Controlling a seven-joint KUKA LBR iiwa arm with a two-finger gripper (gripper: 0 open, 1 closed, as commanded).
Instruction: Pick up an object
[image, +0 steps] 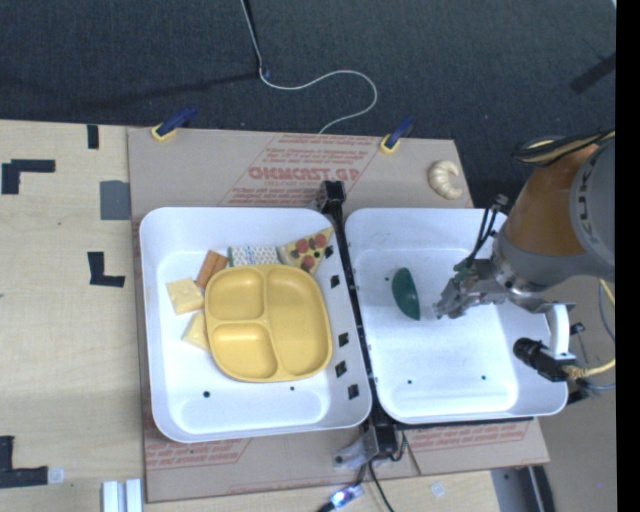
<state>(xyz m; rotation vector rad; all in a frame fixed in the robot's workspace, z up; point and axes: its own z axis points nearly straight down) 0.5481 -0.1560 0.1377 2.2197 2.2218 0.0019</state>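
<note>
Now we take this to be the approach step: the arm reaches in over the right bin's right edge, and our end effector hangs low in that bin, just beside the green object, which lies near the bin's left wall toward the far edge. We cannot tell how the end effector stands, nor whether it touches the object; nothing shows clamped in it. Our next move, we judge, calls for centring over the green piece and closing on it before any lift.

On the table, the left bin carries a yellow divided plate across its middle, with tan pieces at the plate's left rim and patterned pieces along the far edge. A small beige object sits outside, past the right bin's far edge.
</note>
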